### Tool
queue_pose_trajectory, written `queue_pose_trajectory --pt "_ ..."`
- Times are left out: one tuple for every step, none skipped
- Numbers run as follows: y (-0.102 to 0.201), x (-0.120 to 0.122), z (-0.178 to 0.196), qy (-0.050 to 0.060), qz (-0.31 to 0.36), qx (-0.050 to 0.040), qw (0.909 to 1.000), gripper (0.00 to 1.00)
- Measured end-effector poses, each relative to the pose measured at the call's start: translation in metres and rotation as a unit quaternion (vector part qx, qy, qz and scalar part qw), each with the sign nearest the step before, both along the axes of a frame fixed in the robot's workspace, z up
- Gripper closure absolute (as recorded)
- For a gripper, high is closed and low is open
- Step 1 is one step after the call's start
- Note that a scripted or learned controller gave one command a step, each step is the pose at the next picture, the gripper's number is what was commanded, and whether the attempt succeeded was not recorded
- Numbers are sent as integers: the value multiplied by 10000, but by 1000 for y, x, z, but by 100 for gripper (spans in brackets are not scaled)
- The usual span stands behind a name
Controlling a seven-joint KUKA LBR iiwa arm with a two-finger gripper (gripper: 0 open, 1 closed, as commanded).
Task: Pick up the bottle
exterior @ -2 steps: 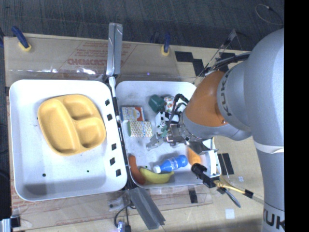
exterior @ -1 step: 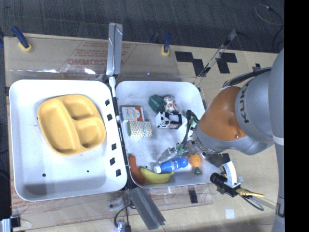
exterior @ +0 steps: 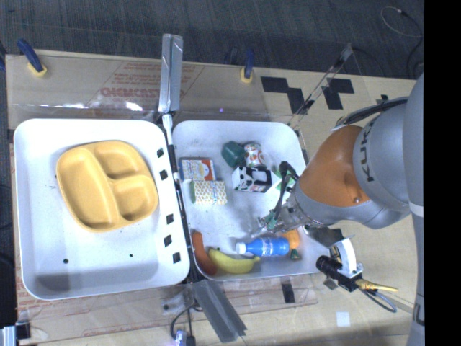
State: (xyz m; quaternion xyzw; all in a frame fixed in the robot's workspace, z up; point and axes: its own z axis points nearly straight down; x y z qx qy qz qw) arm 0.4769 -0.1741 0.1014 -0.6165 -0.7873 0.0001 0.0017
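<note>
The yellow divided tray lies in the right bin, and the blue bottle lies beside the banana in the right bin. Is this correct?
One part is wrong. The camera view shows the yellow divided tray in the left bin, not the right one. The rest holds: the blue bottle lies beside the banana in the right bin.

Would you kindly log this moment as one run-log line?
phase: approach | gripper: just above bottle | bottle: lying in right bin, beside banana | grasp: unconfirmed
</note>
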Motion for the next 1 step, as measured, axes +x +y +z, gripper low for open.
queue_pose_trajectory --pt "0 0 0 0 1 -1 10000 0"
